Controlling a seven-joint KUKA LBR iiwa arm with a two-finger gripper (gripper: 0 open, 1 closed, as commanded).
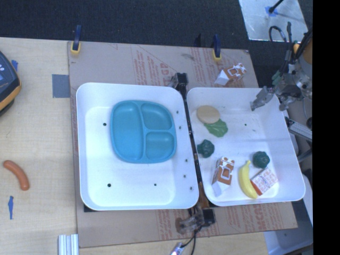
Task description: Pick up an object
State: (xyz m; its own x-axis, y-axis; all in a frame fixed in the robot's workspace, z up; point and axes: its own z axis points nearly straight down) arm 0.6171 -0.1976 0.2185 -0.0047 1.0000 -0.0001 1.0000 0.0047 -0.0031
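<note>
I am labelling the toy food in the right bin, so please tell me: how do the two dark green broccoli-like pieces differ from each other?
The left broccoli piece lies near the bin's left wall, just below the light green leaf; the right broccoli piece lies further right, just above the small red-and-white carton. The left one stands apart from the banana, the right one close to its tip. Both are dark green, lumpy and of similar size.

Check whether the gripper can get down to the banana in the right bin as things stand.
Probably, but tightly. The gripper hangs over the right bin's far corner, with nothing covering the banana. The small carton touches one side and a milk carton sits close on the other.
</note>
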